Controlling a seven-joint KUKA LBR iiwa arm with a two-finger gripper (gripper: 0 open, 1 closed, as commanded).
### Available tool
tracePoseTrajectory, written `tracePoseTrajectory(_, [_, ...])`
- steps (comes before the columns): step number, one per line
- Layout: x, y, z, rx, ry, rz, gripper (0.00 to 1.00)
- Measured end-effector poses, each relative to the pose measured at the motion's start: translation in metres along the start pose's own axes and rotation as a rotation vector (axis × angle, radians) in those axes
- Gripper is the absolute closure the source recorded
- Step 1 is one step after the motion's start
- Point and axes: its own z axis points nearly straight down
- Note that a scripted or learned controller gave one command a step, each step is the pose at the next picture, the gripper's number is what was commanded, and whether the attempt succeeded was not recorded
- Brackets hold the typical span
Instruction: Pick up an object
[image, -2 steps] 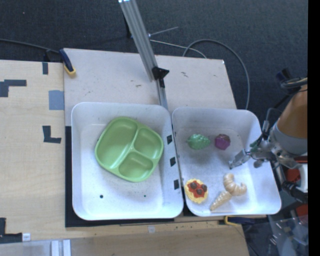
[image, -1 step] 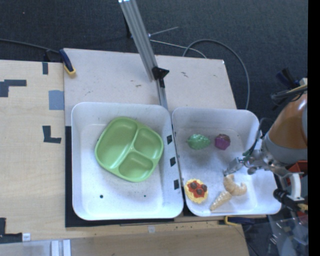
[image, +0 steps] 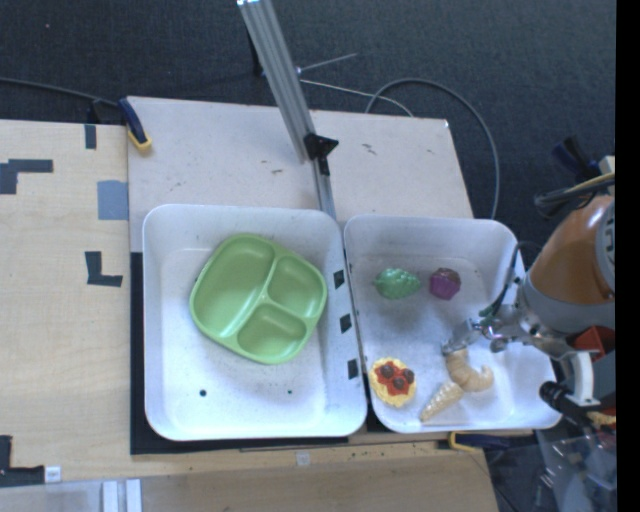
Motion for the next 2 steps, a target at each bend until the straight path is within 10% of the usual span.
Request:
tracePoseTrajectory(1, [0.001,0.0,-0.01,0.001,0.002,0.0,1.0])
tracePoseTrajectory(2, [0.0,-0.004,-0.053,-0.002,0.001,0.001,1.0])
